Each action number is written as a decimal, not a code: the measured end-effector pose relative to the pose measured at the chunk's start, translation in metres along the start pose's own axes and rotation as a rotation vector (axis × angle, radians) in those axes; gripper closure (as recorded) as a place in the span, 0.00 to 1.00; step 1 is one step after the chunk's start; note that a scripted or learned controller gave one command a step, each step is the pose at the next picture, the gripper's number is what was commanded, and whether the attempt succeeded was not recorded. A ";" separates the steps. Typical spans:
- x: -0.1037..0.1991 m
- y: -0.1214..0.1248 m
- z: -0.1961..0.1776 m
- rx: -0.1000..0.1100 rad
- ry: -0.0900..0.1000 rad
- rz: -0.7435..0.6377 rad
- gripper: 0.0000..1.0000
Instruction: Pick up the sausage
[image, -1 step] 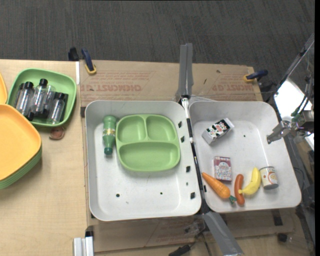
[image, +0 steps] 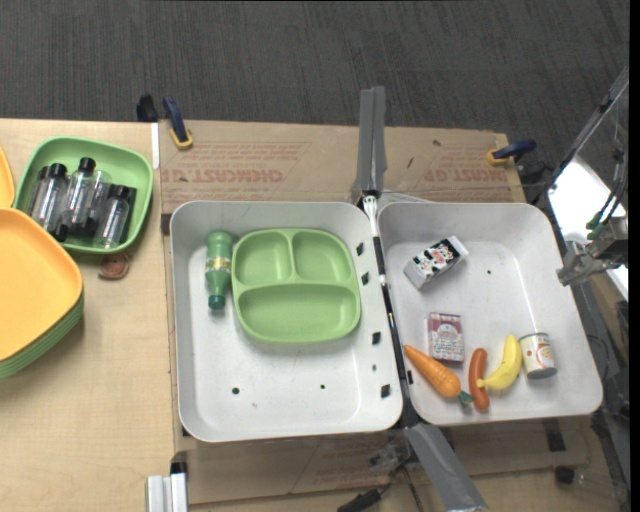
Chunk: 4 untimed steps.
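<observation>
So the sausage (image: 479, 378) is lying in the right bin (image: 560, 400), down by its front wall, roughly end-on to the camera with one tip almost at the rim. Everything else I'll place off the sausage. A carrot (image: 435, 370) sits just to its left, angled, its green stub end about touching the sausage's lower tip. A banana (image: 503, 365) is just to its right, curving up and away, close enough that they may be touching. Past the banana, further right of the sausage, stands a little white can (image: 538, 355). Up and left of the sausage is a small pink card box (image: 446, 336), and well above that a black-and-white carton (image: 436, 262). The gripper (image: 588, 262) is way off, up and to the right of the sausage, at the bin's right rim, nowhere near touching it. Honestly I can't tell if it's spread or closed; it's just a grey blur there. Far left of the sausage, the other bin (image: 200, 400) has a green divided plate (image: 296, 284) and a green bottle (image: 218, 268).
</observation>
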<state>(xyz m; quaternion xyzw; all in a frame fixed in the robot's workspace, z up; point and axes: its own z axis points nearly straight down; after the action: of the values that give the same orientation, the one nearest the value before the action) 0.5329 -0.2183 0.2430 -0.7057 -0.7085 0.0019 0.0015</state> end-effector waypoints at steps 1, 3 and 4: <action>0.000 0.000 -0.008 0.002 -0.001 -0.002 1.00; 0.010 -0.056 0.110 -0.001 0.002 0.334 1.00; 0.043 -0.056 0.153 0.002 0.003 0.710 1.00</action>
<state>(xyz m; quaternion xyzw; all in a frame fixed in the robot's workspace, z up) 0.4761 -0.1759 0.0901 -0.9079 -0.4192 0.0020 0.0024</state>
